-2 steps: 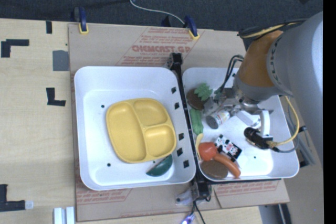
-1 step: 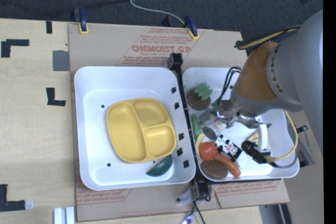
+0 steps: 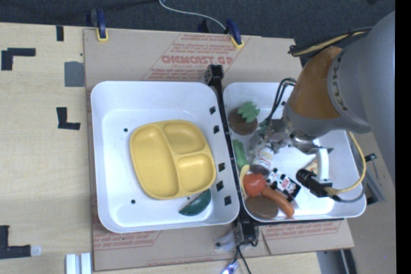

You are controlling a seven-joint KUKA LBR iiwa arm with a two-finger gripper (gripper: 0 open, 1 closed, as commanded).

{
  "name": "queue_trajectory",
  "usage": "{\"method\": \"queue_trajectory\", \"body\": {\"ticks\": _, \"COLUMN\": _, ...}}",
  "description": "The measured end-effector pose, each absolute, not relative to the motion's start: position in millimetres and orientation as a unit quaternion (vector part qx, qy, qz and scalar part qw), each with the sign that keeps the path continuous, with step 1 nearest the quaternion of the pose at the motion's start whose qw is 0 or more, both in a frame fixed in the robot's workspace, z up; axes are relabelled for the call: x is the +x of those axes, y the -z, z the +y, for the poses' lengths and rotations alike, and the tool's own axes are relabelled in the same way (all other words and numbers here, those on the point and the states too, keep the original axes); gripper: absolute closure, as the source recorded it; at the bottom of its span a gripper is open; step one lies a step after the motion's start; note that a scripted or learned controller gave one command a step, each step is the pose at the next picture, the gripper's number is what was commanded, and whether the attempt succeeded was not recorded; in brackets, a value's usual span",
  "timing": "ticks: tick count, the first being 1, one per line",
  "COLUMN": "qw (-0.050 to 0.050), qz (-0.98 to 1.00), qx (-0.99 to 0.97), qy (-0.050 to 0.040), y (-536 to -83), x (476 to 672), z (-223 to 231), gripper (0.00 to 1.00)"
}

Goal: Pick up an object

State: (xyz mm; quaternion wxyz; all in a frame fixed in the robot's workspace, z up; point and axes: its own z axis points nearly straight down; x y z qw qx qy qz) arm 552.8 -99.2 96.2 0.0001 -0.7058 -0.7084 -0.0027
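Arm: grey with an orange band, reaching in from the right over the right bin.
Gripper: lowered into the clutter at the left side of the right bin; finger state cannot be determined.
Carrot: orange, lying flat near the front of the right bin; long axis runs diagonally, from upper left to lower right.
Red object: touching the upper-left end of the carrot.
Brown discs: one at the front edge just beside the carrot, one under a green piece farther back.
Left bin: holds a yellow divided plate and a dark green item at its front corner.
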Motion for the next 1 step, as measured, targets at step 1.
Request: {"method": "queue_trajectory", "body": {"ticks": 1, "qw": -0.002, "qz": -0.710, "qx": -0.704, "qy": 0.0026, "y": -188.5, "x": 587.5, "z": -54.1, "gripper": 1.00}}
